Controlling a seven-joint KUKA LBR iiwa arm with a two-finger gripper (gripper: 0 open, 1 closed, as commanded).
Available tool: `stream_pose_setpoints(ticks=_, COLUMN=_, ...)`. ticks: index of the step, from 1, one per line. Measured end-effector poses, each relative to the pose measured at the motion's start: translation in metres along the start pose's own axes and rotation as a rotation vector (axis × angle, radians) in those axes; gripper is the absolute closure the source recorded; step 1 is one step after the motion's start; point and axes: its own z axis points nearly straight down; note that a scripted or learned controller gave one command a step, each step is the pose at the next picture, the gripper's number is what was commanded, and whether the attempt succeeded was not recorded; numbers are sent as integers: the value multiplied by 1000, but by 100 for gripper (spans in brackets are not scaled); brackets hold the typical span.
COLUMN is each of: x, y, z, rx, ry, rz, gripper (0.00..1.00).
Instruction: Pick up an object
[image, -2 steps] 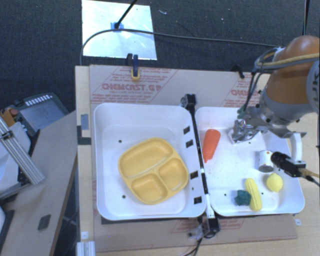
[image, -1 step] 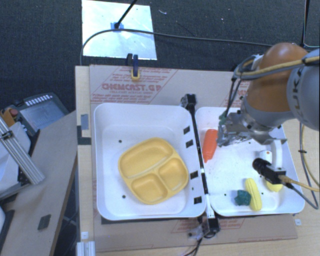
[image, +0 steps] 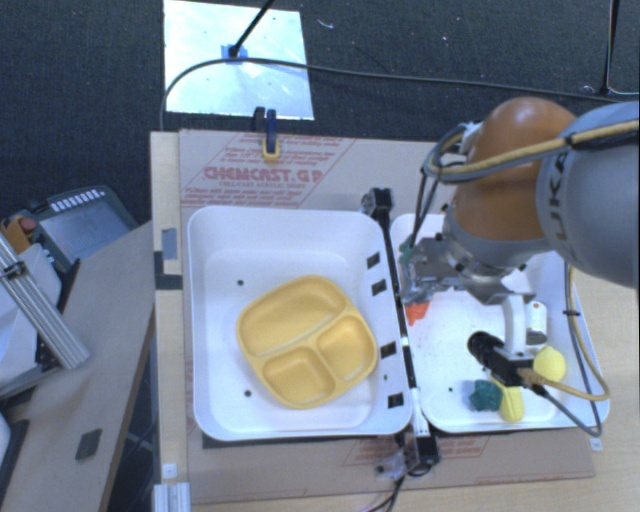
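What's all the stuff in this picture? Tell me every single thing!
left bin: one, white, on the bench
right bin: one, white, right beside it
divided plate: one, yellow, in the left bin
small orange thing: one, orange-red, in the right bin by the middle divider
teal thing: one, teal, front of the right bin
yellow lumps: two, yellow, front of the right bin; one next to the teal thing, one rounder behind it
board: one, brown with red letters, under the bins
clamp: one, dark and yellow, on the board's far edge
arm: one, grey and orange, above the right bin
gripper: one, low near the divider
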Motion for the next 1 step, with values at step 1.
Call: stream_pose_setpoints(ticks=1, x=62, y=-13, z=9, rx=0, ry=1, rz=-1, gripper=100)
